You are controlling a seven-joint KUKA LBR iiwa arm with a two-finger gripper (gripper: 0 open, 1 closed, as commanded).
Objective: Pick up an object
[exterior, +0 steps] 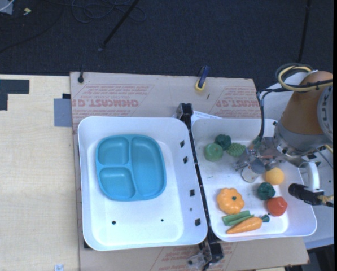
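As we looked down on the bench, we counted two white bins: the left bin (95,219) and the right bin (303,226). One blue three-compartment plate (131,167) lay in the left one. We tallied the toy food in the right bin: one green apple-like ball (214,151), two dark green broccoli-like pieces by it (223,141) (236,149) and a third further right (265,191), one yellow lemon (274,176), one red tomato (276,206), one orange pumpkin (230,200), one carrot (245,225) and one green bean pod (237,217) touching it.

And there was the gripper (250,166), down in the right bin between the paler broccoli piece and the lemon, near both. We couldn't tell whether it was spread or pressed together, and we saw nothing plainly held: its metal parts blurred into a grey tangle. Something pale and roundish (249,175) sat just beneath it, too unclear to name. The arm's orange band (300,109) ran off toward the right edge.
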